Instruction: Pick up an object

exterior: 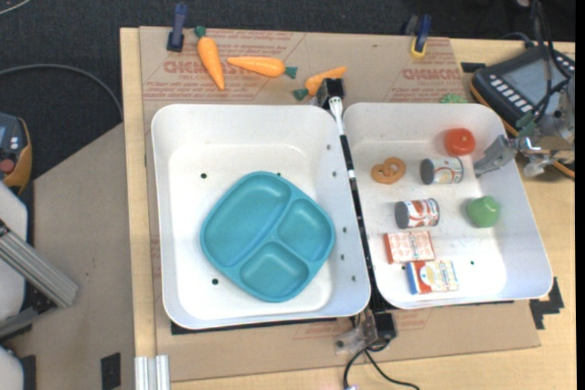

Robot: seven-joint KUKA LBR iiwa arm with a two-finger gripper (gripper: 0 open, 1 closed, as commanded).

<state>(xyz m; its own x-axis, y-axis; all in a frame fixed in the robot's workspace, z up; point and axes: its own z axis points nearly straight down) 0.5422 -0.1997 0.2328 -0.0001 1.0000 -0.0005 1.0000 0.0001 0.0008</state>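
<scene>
At the right edge of the frame the tool (498,157) hangs over the rim of the right bin (526,274), holding nothing; whether it is spread or closed I cannot tell. Nearest it lie a red ball (459,142), a green ball (483,211) and a small can (441,171). This looks like the approach step. Next it needs to settle on one item, centre above it and descend.

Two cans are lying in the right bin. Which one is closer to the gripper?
The upper can, beside the pretzel, lies closer to the gripper at the bin's right edge. The other can, with the red label, sits lower and further left.
</scene>
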